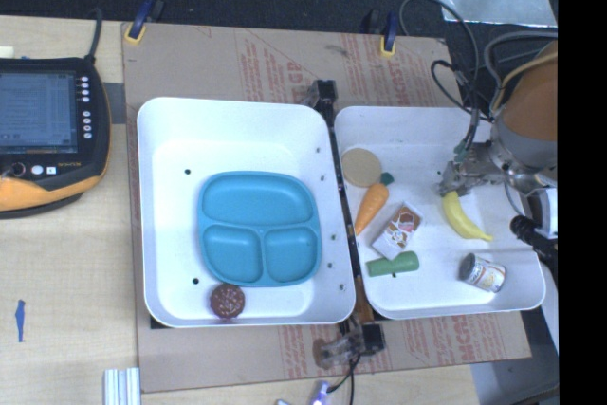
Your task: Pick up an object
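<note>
Where the arm enters from the right, hand (462,177): low in the right bin (432,299), its fingertips at the upper end of the banana (466,217); whether the fingers are apart or closed cannot be told, and nothing is seen held between them.

Task's thing: the banana is the likely target, lying just below the hand near the right bin's right side, curving down and to the right.

Doing the step well: judged from here, the fingers should straddle the banana across its narrow width near the middle, not the tip, then close fully before lifting straight up, keeping away from the bin wall.

Right bin, contents: a tan round disc (361,167) at upper left, a carrot (371,206) below it, a small printed box (397,231), a green cylinder (394,265) and a tin can (484,273) lying on its side.

Left bin (161,204), contents: a blue divided plate (258,227) and a dark round cookie (228,301) near the front edge.

Table (66,299): a control pendant (47,133) at far left.
</note>
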### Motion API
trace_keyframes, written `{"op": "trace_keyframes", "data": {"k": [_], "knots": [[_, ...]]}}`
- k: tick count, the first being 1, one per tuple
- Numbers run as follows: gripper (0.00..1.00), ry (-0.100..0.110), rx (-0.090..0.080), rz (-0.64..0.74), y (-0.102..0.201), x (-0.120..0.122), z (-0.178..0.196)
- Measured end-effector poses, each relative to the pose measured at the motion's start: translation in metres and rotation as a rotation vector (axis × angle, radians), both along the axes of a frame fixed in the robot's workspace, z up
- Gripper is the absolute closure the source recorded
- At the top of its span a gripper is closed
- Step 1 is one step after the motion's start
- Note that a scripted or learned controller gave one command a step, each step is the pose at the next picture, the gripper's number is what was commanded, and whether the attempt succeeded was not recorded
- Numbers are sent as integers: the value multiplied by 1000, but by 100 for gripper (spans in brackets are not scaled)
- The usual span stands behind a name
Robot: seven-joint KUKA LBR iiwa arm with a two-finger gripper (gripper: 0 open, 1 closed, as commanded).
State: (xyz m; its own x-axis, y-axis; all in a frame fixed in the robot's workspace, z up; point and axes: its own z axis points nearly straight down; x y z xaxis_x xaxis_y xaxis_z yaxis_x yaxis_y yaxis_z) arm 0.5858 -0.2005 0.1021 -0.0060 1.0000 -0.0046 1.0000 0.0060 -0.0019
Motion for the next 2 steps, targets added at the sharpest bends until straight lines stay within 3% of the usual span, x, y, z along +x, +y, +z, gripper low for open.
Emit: {"op": "trace_keyframes", "data": {"k": [1, 2], "knots": [[100, -1, 5, -1, 58, -37, 107], [100, 3, 4, 1, 116, -45, 113]]}}
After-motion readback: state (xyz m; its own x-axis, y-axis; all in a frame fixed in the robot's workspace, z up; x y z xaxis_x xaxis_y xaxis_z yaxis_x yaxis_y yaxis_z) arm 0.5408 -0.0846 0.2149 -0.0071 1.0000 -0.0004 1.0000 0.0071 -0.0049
